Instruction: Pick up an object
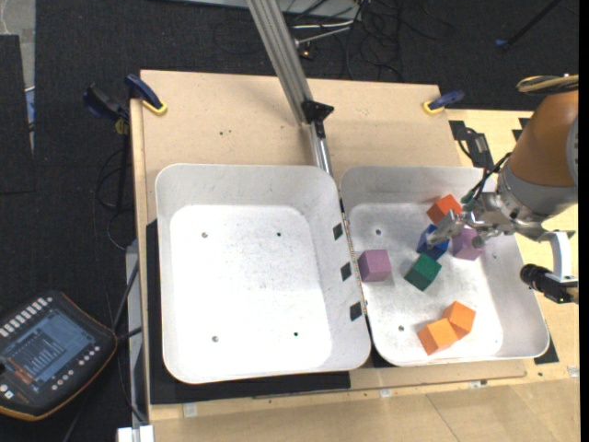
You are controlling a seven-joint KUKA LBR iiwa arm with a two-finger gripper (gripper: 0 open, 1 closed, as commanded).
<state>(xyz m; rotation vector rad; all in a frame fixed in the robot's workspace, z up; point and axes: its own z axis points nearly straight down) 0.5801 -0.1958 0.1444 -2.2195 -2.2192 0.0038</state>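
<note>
The right bin (515, 334) holds several small blocks. A purple cube (374, 264) lies near its left wall, with a green cube (424, 272) just to its right. Two orange blocks (438, 334) (461, 318) sit together near the front. At the back, an orange block (444, 207), a blue piece (432, 240) and a purple block (468, 245) are clustered. My gripper (463, 227) hangs low over this cluster, between the orange block and the purple block, and partly hides them. Whether it touches any of them cannot be made out.
The left bin (244, 265) lies beside the right one, sharing a middle edge with black clips (348, 270). A metal pole (285, 58) slants in from the back. A teach pendant (46, 348) sits at the lower left, off the bench.
</note>
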